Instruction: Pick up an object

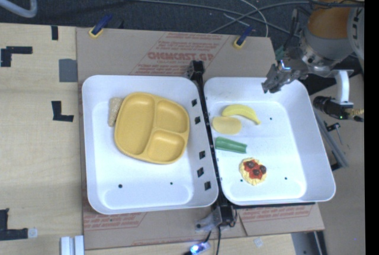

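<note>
In the right bin (pixel 296 129), you have four small items grouped toward its left half: a yellow banana (pixel 241 112) at the top, a pale yellow round piece (pixel 226 125) touching it just below and to the left, a green pod (pixel 230 144) under that, and a small pizza slice with red topping (pixel 253 171) nearest the front edge. They lie close together but the pod and pizza slice sit apart from each other and from the bin walls. The left bin (pixel 100 129) holds a yellow divided plate (pixel 151 128), with a tan, bread-like piece (pixel 113 110) tucked against its left rim and partly under it. A black divider with clips runs between the two bins.

Your gripper (pixel 273 83) hangs over the right bin's far right corner, well apart from all four items, with nothing standing between them. At this size and angle you cannot tell how the jaws stand, and nothing is visibly held in them.
</note>
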Controlling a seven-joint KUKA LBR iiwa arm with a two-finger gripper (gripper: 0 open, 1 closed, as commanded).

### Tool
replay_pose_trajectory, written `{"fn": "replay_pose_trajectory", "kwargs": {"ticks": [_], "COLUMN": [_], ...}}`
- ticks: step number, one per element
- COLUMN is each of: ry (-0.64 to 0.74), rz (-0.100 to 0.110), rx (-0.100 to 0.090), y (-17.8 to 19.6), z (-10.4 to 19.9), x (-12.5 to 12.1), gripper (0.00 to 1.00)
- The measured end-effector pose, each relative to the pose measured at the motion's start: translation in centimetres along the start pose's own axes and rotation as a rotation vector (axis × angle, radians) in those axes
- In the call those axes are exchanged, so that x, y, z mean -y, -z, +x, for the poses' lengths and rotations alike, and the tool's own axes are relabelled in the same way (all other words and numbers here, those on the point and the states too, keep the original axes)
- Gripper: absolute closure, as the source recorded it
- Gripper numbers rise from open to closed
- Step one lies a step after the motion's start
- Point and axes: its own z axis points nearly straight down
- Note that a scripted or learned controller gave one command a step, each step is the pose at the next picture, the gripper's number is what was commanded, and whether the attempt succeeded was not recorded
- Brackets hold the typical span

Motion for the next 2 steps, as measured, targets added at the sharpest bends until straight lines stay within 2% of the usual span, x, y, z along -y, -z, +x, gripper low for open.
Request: {"fn": "replay_pose_trajectory", "kwargs": {"ticks": [1, 2], "ry": [-0.001, 0.003], "rz": [0.004, 0.006], "rx": [-0.001, -0.002], "y": [1.7, 2.0], "z": [0.1, 5.3], "x": [-0.1, 1.6], "gripper": [1.00, 1.00]}}
